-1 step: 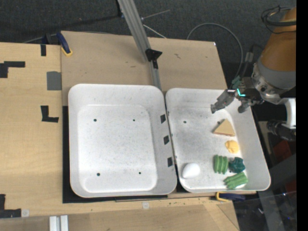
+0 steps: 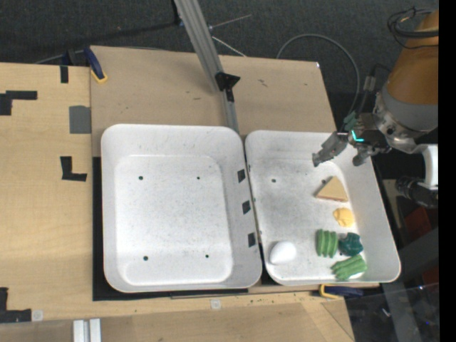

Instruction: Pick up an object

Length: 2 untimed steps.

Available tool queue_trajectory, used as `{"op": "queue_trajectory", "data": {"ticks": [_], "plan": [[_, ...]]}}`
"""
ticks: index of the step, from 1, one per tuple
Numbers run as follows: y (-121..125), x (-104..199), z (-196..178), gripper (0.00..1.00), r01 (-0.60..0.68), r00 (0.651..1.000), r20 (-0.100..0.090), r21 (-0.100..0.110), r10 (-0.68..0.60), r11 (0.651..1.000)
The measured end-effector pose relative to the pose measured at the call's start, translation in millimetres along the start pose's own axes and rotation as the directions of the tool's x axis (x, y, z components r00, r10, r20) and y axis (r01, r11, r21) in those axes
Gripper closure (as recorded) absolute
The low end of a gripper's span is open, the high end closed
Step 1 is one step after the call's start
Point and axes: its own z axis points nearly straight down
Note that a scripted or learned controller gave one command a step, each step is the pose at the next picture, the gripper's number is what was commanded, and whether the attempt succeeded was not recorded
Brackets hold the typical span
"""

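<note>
While my gripper (image 2: 340, 148) hovers open and empty over the right bin (image 2: 285, 155), the tan wedge (image 2: 332, 189) lies just below; its sloped faces could squirt it free, nudging the yellow piece (image 2: 343, 216) beside it.

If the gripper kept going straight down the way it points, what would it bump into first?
Probably the bare floor of the right bin. The gripper hangs over its upper part and looks open. The tan wedge lies just nearer the camera, but depth is hard to judge, so it might get clipped.
</note>
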Motion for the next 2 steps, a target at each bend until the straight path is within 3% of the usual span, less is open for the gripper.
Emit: {"op": "queue_trajectory", "data": {"ticks": [2], "plan": [[1.9, -0.4, 88.7, 0.0, -0.002, 1.0, 0.0, 0.005, 0.002, 1.0]]}}
